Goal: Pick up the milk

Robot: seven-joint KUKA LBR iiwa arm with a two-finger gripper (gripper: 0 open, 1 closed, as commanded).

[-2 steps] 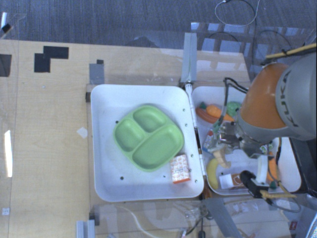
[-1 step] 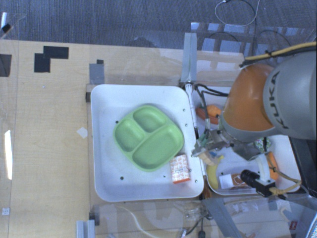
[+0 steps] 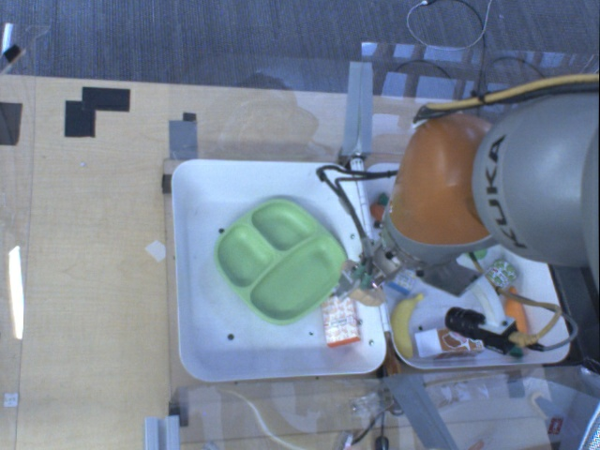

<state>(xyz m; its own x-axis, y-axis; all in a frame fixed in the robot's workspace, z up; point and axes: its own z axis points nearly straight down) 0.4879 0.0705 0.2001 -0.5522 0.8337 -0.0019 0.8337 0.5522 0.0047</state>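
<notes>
On a pale wooden bench [image 3: 94, 251], seen from above at a slant, two shallow white bins sit side by side, and a large grey robot arm [image 3: 539, 186] with a broad orange band [image 3: 436, 186] reaches in from the right, covering much of the right bin [image 3: 542, 275]. The left bin [image 3: 202, 345] lies in full view. A light green divided plate [image 3: 279, 261] with three compartments, turned at an angle, sits in its middle. The arm's gripper [image 3: 364, 277] hangs low over the inner edge where the two bins meet, just beside the plate's right rim; it is small and partly hidden under the wrist, so it is not possible to tell whether it is open or closed, and nothing can be seen held in it. In the right bin, a yellow banana [image 3: 403, 322] lies curved along the left wall, near the gripper. The milk [image 3: 341, 322], a small white carton with orange-red print, lies in the left bin near its lower right corner, touching or almost touching the plate's lower right rim, just below and to the left of the gripper. In the right bin, a brown and white box [image 3: 448, 344] lies by the near rim, just right of the banana. An orange carrot [image 3: 515, 309] lies further right, and a small round green and white object [image 3: 502, 272] sits just above it.
</notes>
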